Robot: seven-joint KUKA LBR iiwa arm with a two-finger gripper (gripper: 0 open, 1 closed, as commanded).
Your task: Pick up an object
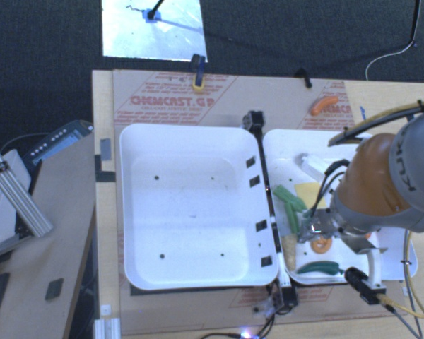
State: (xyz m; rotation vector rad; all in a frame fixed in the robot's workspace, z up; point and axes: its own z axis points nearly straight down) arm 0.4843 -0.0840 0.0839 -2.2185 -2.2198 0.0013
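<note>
Gripper (312, 229) sits low in the right bin (283, 150), down among the clutter near that bin's inner wall, with the grey arm (417, 168) and its orange band (371, 182) bulking up behind it toward the right edge. From where I stand I cannot tell how the fingers are set; the metal end is small and half buried under the wrist and its cables.

Just to the left of the gripper lies a green bean-like piece (290, 200), slanting up and away from it, close enough that the 2 may be touching, though I cannot be sure. A pale yellow block (307, 191) shows just above the gripper, partly under the cables. Right beside the gripper on its lower right is a small orange ring-shaped thing (321, 245), and further below that a dark green curved object (319, 268) rests near the bin's front rim. A white piece (309, 167) lies higher up, well apart from the tool.

Far to the gripper's left is the left bin (191, 203), its white floor bare apart from a few dark dots. Up beyond the right bin, on the brown board (169, 99), an orange carrot-like toy (324, 105) lies outside both bins
</note>
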